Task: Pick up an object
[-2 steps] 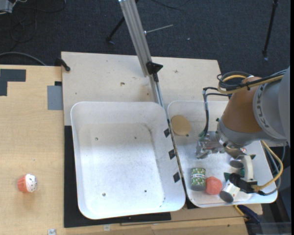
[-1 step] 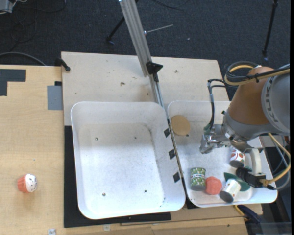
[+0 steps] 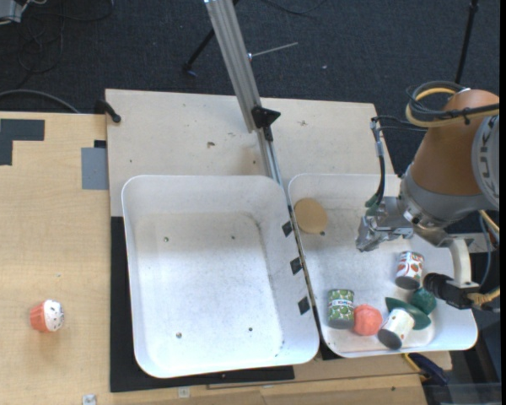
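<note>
My gripper hangs over the middle of the right bin, with the orange-banded arm behind it at the right. A round tan object lies to the gripper's left near the bin's divider. In the bin's near part lie a green-labelled can, a red-orange ball, a white cup with a dark end, a dark green piece and a red-and-white can. Nothing shows between the fingers.
The left bin sits beside the right one, past a divider with black clips. A slanted metal rail rises behind the bins. A small red-and-white toy lies on the wooden surface at far left.
</note>
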You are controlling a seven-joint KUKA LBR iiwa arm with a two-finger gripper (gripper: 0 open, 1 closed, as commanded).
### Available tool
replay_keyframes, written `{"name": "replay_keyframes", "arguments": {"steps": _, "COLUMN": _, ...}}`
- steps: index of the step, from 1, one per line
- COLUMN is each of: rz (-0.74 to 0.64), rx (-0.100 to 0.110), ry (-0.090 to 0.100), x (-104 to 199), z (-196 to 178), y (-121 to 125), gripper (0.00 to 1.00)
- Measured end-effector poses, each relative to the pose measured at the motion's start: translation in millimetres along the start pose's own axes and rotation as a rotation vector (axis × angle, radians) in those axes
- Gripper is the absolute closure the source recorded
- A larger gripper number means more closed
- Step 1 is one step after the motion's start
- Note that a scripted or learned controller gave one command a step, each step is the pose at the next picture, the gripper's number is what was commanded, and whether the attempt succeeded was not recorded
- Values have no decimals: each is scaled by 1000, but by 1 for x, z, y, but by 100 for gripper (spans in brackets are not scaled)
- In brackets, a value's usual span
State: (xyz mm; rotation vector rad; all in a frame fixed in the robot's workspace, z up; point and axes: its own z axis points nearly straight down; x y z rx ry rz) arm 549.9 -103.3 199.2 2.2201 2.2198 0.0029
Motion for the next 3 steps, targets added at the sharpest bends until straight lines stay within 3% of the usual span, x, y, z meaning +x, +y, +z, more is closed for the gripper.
{"name": "replay_keyframes", "arguments": {"steps": 1, "rz": -4, "rx": 5, "ry": 1, "x": 52, "z": 3, "y": 12, "gripper": 100}}
{"name": "replay_keyframes", "arguments": {"steps": 3, "rz": -5, "rx": 5, "ry": 2, "x": 158, "z": -30, "y": 18, "gripper": 100}}
